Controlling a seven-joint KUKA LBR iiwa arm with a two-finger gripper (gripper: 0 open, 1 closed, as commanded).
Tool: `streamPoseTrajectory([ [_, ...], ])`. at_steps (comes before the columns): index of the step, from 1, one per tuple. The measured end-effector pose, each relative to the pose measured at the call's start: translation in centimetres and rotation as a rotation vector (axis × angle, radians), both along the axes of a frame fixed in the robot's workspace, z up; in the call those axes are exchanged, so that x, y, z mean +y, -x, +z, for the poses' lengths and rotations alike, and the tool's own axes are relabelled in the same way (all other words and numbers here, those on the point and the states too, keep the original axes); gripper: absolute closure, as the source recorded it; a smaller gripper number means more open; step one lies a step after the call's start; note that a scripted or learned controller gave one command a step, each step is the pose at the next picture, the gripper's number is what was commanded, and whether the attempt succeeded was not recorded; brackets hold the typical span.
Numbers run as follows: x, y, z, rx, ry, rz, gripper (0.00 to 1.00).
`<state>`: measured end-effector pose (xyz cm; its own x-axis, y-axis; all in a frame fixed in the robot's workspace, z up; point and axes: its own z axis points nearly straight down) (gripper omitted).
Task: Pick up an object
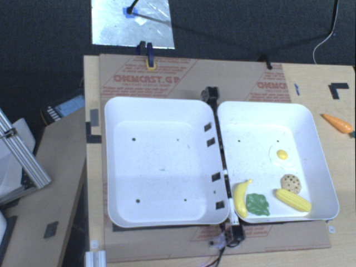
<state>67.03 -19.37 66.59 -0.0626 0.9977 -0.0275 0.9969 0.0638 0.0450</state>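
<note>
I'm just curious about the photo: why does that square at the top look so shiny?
In the camera view, the silvery sheet catches patchy glare, the white bins look bright with soft shadows, and the small toys such as the banana appear slightly blurred.

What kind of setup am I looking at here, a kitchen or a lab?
Likely a robot test bench: two white bins on cardboard, toy food such as a banana and corn cob, and aluminium framing beside it.
</note>
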Motion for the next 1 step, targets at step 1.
streamPoseTrajectory([
  [1, 0.13, 0.01, 1.20, -0.004, 0.003, 0.006, 1.00],
])
